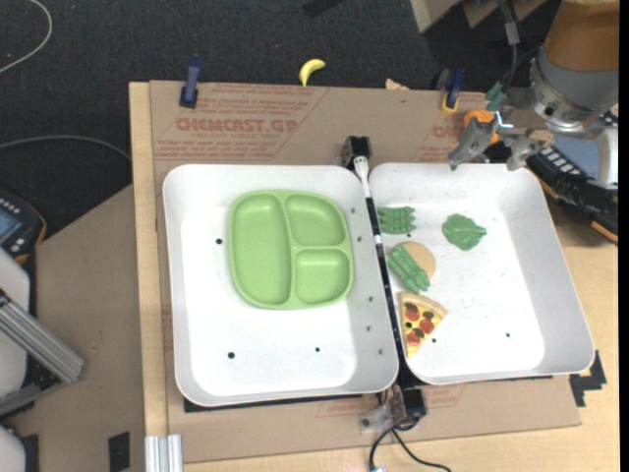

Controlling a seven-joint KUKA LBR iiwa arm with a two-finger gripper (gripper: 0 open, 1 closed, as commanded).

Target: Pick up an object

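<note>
My gripper (pixel 488 151) hangs over the far edge of the right bin (pixel 536 293), fingers spread open with nothing between them. Below it in that bin lie a green leaf-shaped piece (pixel 463 231), a green toy vegetable (pixel 396 220) by the left wall, another green piece (pixel 409 267) resting on a tan disc (pixel 422 257), and a toy pizza slice (pixel 422 322) nearer the front. The left bin (pixel 197 323) holds a light green divided plate (pixel 291 249).
Both bins sit on a brown board (pixel 246 126) held by blue clamps (pixel 190 83). A small yellow object (pixel 312 69) lies beyond the board. The arm's grey and orange wrist (pixel 580 47) occupies the top right, with cables nearby.
</note>
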